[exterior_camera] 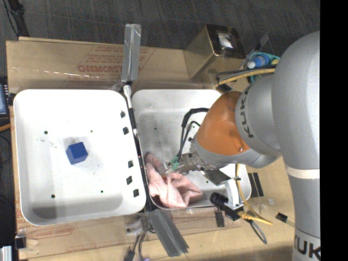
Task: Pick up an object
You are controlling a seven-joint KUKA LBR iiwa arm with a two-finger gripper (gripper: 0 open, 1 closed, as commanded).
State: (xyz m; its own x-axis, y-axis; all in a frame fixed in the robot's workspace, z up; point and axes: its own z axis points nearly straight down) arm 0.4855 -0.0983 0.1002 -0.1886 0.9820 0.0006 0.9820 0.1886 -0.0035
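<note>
One pink cloth (pixel 169 186) in right bin (pixel 163 99), near-left corner | gripper (pixel 179 165) just above cloth's far edge | finger state: cannot tell

One fixed camera sits above the surface (pixel 163 58), looking down at a slant on both bins, the left bin (pixel 32 145) and right bin (pixel 157 105) side by side. The arm (pixel 272 124) enters from the right, close to the lens and large in frame.

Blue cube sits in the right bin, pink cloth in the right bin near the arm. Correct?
Not quite. The camera view shows the blue cube in the left bin, alone. The pink cloth does lie in the right bin, beside the arm.
</note>
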